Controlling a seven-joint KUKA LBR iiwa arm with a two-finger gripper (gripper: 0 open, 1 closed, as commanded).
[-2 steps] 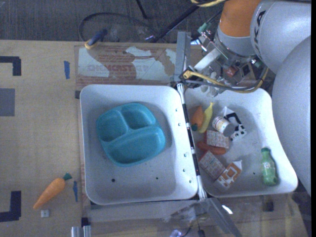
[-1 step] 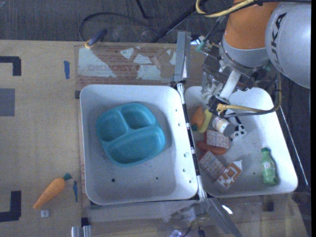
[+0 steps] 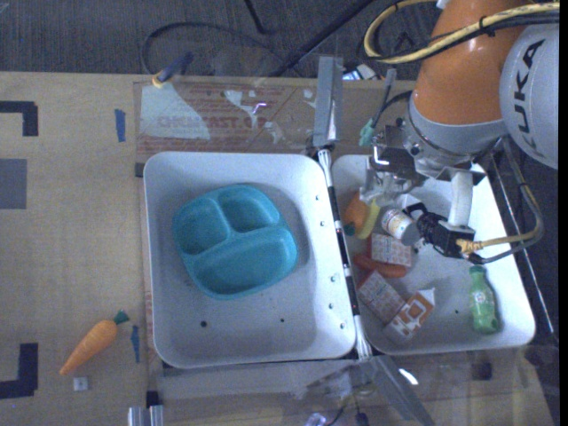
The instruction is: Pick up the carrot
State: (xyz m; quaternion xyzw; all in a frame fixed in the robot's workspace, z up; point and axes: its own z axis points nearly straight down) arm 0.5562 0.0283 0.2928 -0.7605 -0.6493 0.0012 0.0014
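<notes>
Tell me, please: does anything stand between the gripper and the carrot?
Yes. The gripper is over the right bin; the carrot lies on the bench outside the left bin. That bin, with its blue divided plate, lies between them.

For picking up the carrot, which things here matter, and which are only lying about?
Belong to the job:
carrot, on the bench left of both bins
gripper, over the right bin

Lying about:
blue divided plate
green bottle
small cartons
</notes>
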